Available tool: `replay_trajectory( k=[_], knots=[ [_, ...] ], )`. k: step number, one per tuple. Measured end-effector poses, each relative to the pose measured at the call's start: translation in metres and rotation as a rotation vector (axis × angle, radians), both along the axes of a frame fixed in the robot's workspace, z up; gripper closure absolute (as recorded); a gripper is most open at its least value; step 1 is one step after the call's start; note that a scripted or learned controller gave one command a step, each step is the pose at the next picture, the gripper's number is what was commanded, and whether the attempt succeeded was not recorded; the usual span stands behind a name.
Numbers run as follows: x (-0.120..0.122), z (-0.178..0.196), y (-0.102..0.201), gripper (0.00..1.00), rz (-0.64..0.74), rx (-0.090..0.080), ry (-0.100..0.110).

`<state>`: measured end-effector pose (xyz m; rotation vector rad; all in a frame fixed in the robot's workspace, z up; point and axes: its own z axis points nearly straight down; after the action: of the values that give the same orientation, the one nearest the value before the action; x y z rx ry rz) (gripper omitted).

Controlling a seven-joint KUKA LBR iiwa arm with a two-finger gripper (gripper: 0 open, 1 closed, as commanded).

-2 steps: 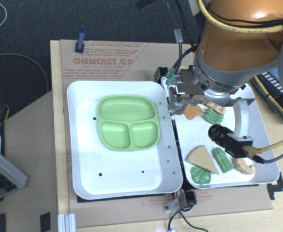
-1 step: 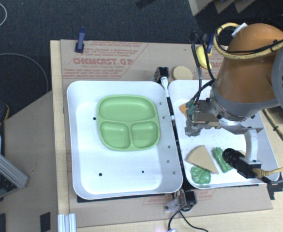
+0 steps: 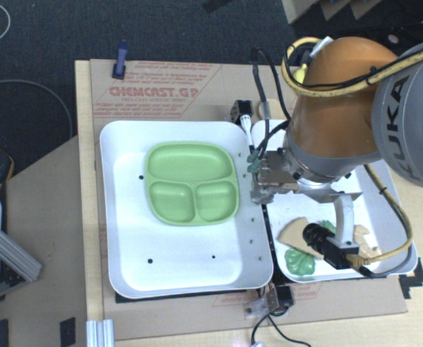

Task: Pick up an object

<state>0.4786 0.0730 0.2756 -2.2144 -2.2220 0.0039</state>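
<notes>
A robotics lab is indicated. An industrial arm [image 3: 356, 114] trailing loose cables is mounted at a bench [image 3: 52, 194] covered with a printed cardboard sheet [image 3: 153, 89], on which two white bins [image 3: 124, 215] are set. Aluminium framing [image 3: 9, 248] and dark carpet [image 3: 45, 20] are seen around it.

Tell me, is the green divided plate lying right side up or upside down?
Right side up: the green divided plastic plate in the left white bin shows its three hollow compartments facing upward.

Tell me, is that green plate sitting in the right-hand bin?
No, the green plate lies in the left bin, while the arm hangs over the right bin.
</notes>
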Motion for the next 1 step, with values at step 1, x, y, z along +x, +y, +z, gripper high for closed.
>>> replay_trajectory(
  k=[1],
  knots=[
    [0.0022, 0.1231, -0.0493, 1.0, -0.008, -0.001, -0.021]
  ],
)
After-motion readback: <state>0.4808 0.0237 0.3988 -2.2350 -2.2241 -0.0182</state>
